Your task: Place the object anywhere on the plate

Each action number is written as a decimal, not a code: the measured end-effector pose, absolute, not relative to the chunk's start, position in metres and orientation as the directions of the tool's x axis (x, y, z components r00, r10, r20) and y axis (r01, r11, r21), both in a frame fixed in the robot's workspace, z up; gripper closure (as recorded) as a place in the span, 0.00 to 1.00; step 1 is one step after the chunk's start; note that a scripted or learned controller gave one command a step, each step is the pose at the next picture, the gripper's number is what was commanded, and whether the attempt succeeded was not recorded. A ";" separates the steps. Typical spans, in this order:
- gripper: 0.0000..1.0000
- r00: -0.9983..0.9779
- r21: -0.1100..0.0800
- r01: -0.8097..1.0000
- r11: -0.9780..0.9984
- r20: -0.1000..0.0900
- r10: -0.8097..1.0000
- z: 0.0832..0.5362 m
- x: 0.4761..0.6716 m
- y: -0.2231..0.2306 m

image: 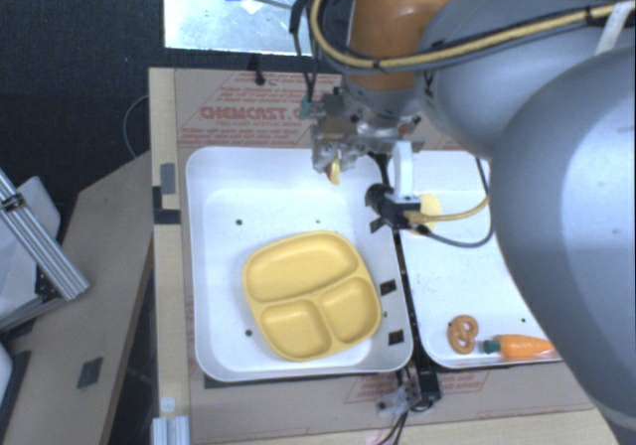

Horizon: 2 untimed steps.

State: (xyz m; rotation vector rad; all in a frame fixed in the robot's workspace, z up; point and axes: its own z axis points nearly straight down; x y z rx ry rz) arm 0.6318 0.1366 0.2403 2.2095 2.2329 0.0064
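Tool (pixel 333 167) hovers above left bin, well apart from carrot (pixel 521 345).

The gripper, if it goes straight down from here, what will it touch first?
Probably the white floor of the left bin, behind the yellow plate; the gripper seems above that spot, though depth is unclear.

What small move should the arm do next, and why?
Probably move toward the near right, since the gripper sits over the far edge of the left bin, while the pretzel and carrot lie in the right bin.
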 end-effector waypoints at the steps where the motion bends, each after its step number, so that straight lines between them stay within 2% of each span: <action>1: 1.00 -0.007 0.003 1.000 0.007 0.001 1.000 0.230 0.636 0.181; 2: 0.00 -0.005 0.002 1.000 0.005 0.001 1.000 0.230 0.636 0.179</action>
